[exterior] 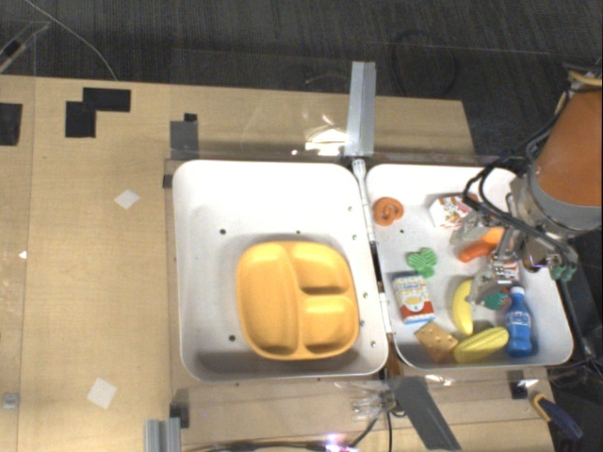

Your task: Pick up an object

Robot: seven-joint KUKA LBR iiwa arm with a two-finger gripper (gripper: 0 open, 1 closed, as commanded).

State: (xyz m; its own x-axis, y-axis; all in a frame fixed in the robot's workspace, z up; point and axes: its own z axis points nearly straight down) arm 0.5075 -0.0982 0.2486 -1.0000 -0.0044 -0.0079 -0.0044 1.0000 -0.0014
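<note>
The right bin (556,347) holds several small items. Among them are an orange ring (387,210), a white packet (450,212), an orange carrot (477,246), a green piece (423,261) and a small carton (412,297). Nearer the front lie a banana (461,307), a yellow lemon-like piece (480,344), a brown cracker (435,338) and a blue bottle (519,324). My gripper (498,277) hangs low over the bin's right half, just above a teal item (493,300), between the banana and the bottle. The arm partly hides the carrot and the teal item.
A yellow divided plate (298,298) lies in the left bin (203,252). A metal post (362,111) stands behind the divider between the bins. Black cables loop beside the wrist at the right bin's far right.
</note>
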